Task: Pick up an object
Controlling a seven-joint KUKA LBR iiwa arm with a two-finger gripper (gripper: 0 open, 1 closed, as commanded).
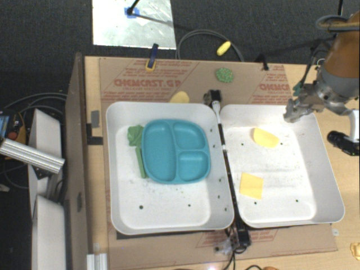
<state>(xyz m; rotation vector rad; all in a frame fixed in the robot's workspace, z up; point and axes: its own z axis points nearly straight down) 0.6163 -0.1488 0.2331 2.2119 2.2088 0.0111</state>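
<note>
Jaws (295,112), state impossible to tell, hover up-right of the yellow piece (265,138), apart from it.

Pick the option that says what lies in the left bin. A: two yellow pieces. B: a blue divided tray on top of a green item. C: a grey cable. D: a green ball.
B: the blue divided tray lies in the left bin, partly covering a green item.

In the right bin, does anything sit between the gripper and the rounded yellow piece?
No. In the camera view the gripper hangs over the right bin's far edge, and only bare white bin floor separates it from the rounded yellow piece.
</note>
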